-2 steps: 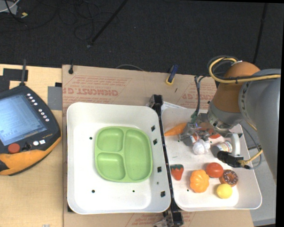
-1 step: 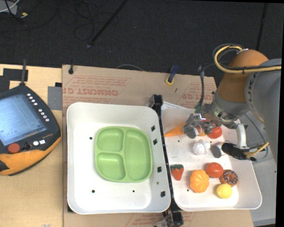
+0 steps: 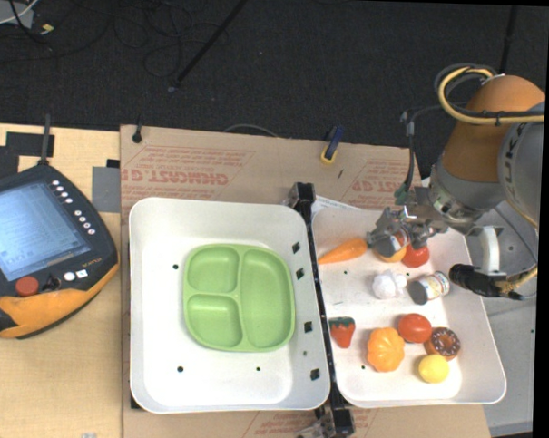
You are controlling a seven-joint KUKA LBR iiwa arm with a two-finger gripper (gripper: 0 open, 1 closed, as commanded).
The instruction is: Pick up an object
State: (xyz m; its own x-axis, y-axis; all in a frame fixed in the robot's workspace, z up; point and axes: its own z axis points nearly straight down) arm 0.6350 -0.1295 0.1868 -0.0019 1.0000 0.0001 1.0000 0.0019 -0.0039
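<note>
Over the right bin (image 3: pixel 485 382) the grey arm (image 3: pixel 481 168) reaches in from the right, its orange band bright above the wrist, and its gripper (image 3: pixel 399 235) hangs low at the bin's far side. Whether it grips anything I cannot tell: the metal blocks the view, and something orange and red (image 3: pixel 409 256) peeks out just beneath it, too covered to name. Just left of that lies a carrot (image 3: pixel 343 253), pointing toward the divider between the bins. Below the gripper sit a small white lump (image 3: pixel 387 285) and a small jar (image 3: pixel 430 288) on its side, close together. Nearer the front edge are a tomato (image 3: pixel 414 327), a chocolate doughnut (image 3: pixel 444 342), a lemon (image 3: pixel 433 368), an orange pepper (image 3: pixel 385 349) and a strawberry (image 3: pixel 342 331) beside the divider. The left bin (image 3: pixel 150 362) holds a green divided plate (image 3: pixel 238 296). A control tablet (image 3: pixel 37 249) rests on the bench at far left, cut off by the frame.
</note>
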